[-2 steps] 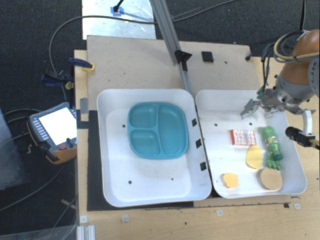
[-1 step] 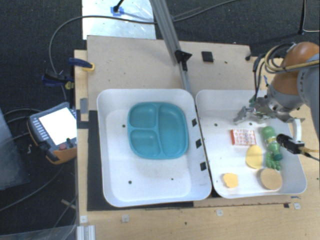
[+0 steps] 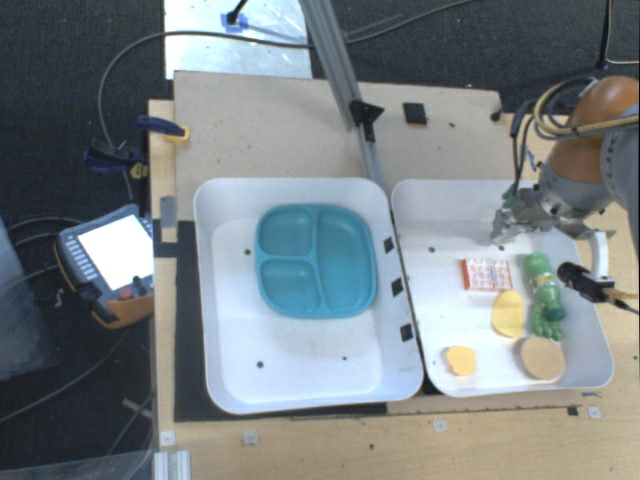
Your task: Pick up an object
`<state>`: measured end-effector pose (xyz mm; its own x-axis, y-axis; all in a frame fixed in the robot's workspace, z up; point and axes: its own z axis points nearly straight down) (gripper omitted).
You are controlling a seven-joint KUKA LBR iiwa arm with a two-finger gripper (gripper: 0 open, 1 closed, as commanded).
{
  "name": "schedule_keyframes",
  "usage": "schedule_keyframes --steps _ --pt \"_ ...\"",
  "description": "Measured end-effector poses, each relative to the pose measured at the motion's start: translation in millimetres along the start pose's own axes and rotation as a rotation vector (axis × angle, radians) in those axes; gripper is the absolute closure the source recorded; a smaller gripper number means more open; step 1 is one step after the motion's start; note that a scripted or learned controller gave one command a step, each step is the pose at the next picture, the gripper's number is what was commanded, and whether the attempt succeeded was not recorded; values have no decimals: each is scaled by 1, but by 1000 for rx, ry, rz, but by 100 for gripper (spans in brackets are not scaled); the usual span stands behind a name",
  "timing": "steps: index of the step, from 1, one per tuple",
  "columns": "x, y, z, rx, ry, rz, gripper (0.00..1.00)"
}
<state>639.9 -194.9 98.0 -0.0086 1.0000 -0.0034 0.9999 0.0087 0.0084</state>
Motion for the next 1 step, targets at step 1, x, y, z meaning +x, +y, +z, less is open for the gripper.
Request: schedule_keyframes --steps 1 --pt "-2 0 -45 2 2 2 100"
